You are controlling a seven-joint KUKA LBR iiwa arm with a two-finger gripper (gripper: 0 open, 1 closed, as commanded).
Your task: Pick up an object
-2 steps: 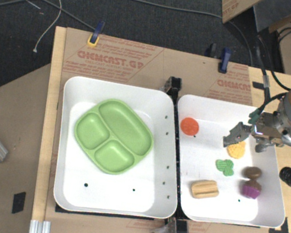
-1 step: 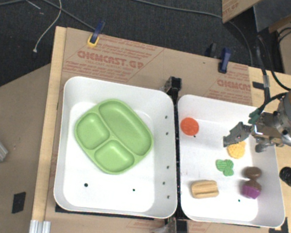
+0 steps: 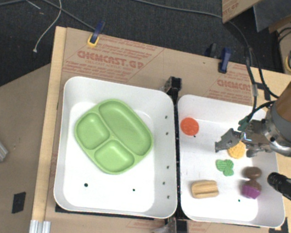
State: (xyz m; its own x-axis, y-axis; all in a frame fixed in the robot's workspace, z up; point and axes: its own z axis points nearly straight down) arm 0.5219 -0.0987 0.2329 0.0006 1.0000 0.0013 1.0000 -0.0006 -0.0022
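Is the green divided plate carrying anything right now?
Empty: all three compartments of the green plate show bare green, and it lies flat in the left bin.

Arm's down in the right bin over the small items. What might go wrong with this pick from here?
1. The pincer sits right at the yellow piece, with the green piece and brown piece close by; it may nudge a neighbour or catch two things.
2. The yellow piece is small and partly hidden under the pincer, so a grip may slip.
3. The purple piece lies near the bin wall and could get pushed against it.
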